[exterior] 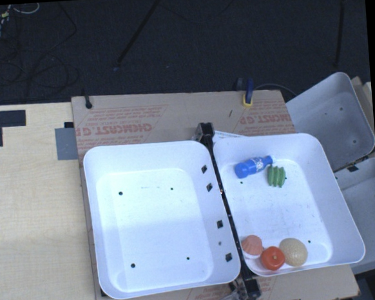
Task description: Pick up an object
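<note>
**Five small things sitting in the right bin**

I am looking over the right bin (338, 189), and everything I could pick is lying inside it. At its near edge a red-orange ball (272, 258) is touching a pale pink ball (251, 244) and a beige ball (294, 251). Toward its far wall a green ribbed piece (277, 175) is resting just beside a blue bottle (253, 166) lying on its side. The left bin (91, 186) is touching the right bin's left rim. I cannot tell whether my pincer is released or clenched.
</note>
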Controlling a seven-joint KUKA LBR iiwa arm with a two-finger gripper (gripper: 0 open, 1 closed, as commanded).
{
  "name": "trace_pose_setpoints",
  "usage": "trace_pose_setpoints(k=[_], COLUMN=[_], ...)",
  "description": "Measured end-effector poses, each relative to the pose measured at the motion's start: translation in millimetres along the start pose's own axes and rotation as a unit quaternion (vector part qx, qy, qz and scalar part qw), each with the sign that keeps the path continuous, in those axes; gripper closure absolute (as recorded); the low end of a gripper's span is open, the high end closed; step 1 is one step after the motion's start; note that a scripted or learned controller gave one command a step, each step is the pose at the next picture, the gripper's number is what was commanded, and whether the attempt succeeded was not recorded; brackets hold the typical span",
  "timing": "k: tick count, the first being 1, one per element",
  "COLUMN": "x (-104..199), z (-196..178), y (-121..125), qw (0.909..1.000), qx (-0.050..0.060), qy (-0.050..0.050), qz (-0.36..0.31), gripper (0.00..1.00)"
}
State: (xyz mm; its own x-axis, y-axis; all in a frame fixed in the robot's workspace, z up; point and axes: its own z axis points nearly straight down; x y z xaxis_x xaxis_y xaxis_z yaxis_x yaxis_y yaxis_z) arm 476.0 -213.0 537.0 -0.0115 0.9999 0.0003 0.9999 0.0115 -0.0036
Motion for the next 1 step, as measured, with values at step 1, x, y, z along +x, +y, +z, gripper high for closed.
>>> trace_pose_setpoints(k=[1], x=[1.0], z=[172.0], y=[-0.8], qw=[1.0000], qx=[0.007], qy=[0.003], qz=[0.006], gripper=[1.00])
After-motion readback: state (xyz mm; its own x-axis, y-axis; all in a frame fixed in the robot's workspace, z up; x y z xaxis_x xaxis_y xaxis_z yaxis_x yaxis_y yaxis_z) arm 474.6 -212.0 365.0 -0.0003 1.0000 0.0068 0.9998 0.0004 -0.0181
